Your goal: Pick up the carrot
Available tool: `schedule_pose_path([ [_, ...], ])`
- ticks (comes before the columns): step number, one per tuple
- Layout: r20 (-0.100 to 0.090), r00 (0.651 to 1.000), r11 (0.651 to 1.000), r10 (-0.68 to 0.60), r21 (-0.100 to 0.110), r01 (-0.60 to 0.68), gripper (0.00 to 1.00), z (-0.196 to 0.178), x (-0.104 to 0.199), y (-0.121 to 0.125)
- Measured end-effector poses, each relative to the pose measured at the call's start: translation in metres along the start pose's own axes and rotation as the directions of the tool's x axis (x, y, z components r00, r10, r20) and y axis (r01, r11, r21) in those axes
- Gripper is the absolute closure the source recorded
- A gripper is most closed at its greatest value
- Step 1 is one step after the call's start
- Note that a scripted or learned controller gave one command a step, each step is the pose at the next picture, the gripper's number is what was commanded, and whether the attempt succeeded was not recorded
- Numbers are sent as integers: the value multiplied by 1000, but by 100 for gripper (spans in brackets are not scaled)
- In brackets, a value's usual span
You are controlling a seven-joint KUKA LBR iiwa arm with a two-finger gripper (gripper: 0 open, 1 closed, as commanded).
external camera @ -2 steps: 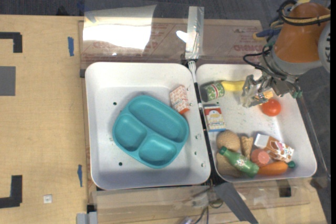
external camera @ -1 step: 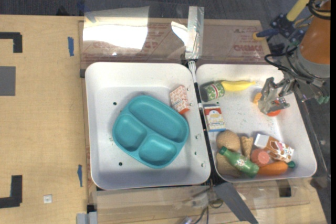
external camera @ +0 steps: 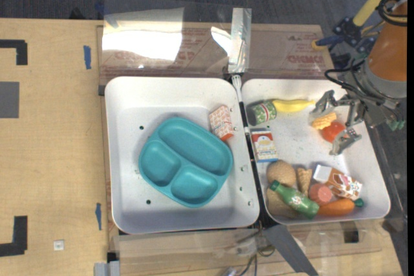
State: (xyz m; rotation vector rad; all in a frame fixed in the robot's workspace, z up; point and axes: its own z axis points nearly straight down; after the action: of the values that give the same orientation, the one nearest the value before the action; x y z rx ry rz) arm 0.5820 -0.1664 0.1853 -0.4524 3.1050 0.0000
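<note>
Seemingly, carrot [external camera: 336, 207] lies well below the tool [external camera: 339, 121].

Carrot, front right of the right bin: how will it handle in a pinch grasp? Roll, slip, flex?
The carrot looks like smooth moulded toy food, so probably stiff and light, but possibly slippery. Its tapered, rounded body may roll or squirt out of a grasp across the taper. It lies packed against a green bottle and other toys, so neighbours will likely get nudged. The gripper is farther back.

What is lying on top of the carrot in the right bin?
The carrot lies at the right bin's front edge. A red-and-white packet overlaps its upper side; anything beneath is hidden.
</note>
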Motion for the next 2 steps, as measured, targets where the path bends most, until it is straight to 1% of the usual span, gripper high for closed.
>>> schedule_pose_path([
  [1,4,998,998,70,2,-70,0,89,-41,-22],
  [2,-8,1000,1000,23,0,-23,0,98,-54,-25],
])
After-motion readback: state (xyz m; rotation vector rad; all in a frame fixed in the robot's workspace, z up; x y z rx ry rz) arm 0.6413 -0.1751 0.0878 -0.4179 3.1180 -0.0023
